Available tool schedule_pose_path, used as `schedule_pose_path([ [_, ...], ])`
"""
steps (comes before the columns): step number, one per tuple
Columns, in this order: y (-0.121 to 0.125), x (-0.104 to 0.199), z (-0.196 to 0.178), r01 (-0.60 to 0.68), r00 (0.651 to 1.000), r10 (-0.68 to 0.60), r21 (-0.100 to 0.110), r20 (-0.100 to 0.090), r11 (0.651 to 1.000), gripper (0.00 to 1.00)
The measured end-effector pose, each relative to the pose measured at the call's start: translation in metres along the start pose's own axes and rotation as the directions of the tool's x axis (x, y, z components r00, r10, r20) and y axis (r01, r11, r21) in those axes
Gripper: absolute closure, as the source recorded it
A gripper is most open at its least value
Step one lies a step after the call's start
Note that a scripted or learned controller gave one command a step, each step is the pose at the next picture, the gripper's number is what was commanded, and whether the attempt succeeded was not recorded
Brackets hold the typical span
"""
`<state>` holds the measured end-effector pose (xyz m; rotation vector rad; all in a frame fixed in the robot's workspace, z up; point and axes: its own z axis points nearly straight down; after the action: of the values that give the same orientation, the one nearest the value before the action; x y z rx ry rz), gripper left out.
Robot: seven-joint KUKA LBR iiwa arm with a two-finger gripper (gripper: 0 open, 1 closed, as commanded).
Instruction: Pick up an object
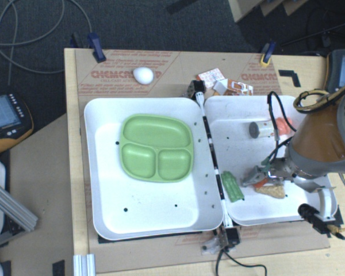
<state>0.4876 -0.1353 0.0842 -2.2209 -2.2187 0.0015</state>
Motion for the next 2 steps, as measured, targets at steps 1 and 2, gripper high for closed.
schedule_pose_path([
  [1,0.0005,0.0002,-0.0098,-0.001,1.000,0.001,-0.002,0.000,1.000,1.00],
  [2,0.0004,0.0002,-0.0097,-0.001,1.000,0.001,-0.002,0.000,1.000,0.00],
])
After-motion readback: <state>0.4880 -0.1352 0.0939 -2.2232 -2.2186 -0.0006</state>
